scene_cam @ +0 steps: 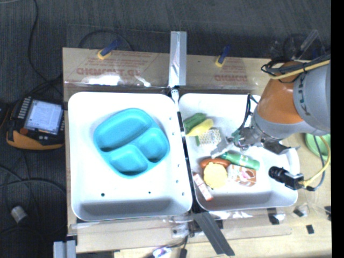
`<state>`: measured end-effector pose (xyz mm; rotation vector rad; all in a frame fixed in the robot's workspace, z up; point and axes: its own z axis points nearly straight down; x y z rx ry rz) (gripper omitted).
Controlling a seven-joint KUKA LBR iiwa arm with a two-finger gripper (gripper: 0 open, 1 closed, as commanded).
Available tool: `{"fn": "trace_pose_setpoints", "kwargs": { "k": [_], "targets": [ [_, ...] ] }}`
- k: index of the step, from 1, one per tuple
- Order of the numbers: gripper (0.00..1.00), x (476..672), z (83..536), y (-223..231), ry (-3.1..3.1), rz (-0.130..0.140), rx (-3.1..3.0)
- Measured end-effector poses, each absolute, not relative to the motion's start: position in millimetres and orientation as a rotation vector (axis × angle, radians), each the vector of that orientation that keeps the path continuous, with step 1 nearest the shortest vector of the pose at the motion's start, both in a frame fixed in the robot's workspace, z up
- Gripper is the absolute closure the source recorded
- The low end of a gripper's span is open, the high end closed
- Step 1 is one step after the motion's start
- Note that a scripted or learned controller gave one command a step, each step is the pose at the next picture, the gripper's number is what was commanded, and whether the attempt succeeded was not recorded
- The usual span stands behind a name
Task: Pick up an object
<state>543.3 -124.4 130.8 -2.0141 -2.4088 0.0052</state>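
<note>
Hovering over the crowded right bin [290,198], the pincer [236,142], its opening impossible to tell, is risking nudging the green tube [242,159] aside.

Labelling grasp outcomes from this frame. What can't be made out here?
- Gripper in the right bin: too small and cluttered in the camera view to read its state or any contact with the green object.
- Packet: print too blurred to identify.
- Arm: cut off by the right edge.
</note>
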Motion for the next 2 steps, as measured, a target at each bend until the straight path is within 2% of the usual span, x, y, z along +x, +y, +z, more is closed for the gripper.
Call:
{"fn": "trace_pose_setpoints", "kwargs": {
  "k": [1, 2],
  "targets": [
    [0.0, 531.7, 89.3, -115.6, -1.863, -0.009, -2.536],
    [0.0, 575.0, 182.8, -80.9, -1.3, 0.011, -2.861]
  ]
}}
